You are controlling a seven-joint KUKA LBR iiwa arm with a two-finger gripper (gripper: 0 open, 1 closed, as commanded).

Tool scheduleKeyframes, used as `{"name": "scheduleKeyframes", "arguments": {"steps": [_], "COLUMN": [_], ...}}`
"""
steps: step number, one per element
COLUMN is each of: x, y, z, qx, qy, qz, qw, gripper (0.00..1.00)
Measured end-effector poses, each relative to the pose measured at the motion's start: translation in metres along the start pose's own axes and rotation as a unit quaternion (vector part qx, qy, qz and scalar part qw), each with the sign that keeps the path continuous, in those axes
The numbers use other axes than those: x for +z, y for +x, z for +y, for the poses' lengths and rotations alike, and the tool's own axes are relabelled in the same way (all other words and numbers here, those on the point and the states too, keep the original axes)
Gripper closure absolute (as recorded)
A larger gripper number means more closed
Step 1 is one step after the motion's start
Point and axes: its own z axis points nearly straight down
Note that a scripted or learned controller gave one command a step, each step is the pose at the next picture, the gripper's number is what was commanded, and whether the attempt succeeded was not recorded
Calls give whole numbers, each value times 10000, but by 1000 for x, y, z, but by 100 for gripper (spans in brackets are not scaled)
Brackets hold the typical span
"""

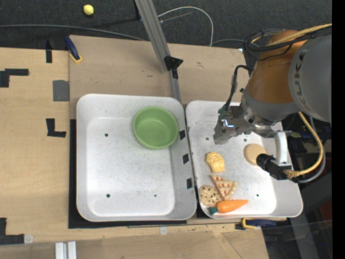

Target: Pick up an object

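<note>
The two-finger metal gripper [222, 136] is seen low over the right shallow white plastic bin [280, 201], near its upper left part. Nothing is seen between its tips, and how far they are spread cannot be told (they are too small and dark). Just below and slightly left of it lies a small yellow corn-shaped toy [214, 161], apart from the tips. A pale round bun-like toy [252, 153] lies to the gripper's right. A round green plastic bowl [156, 127] is set in the left white bin [91, 198].
</note>
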Motion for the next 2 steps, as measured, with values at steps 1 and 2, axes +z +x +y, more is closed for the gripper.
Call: {"name": "scheduleKeyframes", "arguments": {"steps": [1, 2], "x": [6, 18], "y": [37, 85], "z": [27, 55], "qx": [6, 5], "qy": [-4, -3], "qz": [0, -1], "qw": [10000, 10000], "gripper": [100, 100]}}
